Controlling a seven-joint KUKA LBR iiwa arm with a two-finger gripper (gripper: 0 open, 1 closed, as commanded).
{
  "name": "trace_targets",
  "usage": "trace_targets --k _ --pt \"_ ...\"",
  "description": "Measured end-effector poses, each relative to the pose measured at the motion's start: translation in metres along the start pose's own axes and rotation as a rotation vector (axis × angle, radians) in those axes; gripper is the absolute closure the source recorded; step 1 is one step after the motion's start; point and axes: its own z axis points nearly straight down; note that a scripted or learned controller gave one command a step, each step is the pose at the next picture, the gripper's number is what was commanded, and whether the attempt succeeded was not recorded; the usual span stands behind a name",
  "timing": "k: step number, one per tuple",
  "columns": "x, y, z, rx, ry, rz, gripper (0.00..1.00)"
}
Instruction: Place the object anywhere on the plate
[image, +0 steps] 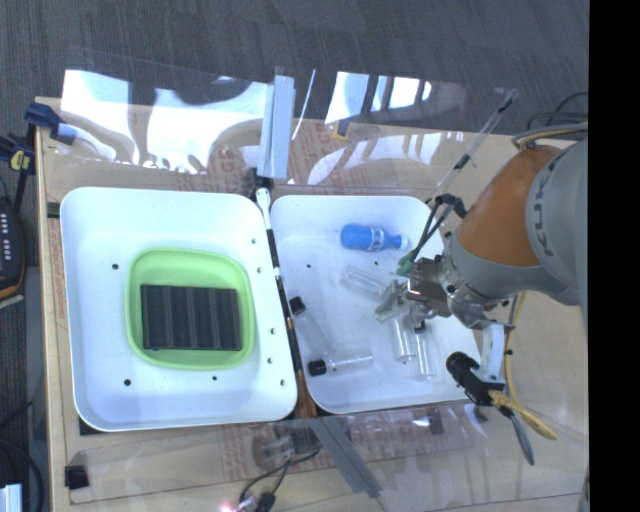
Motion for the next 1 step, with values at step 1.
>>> trace_targets --k 1 --pt "0.0658 -0.0027 0.0022 0.002 -0.001 -0.136 1.00"
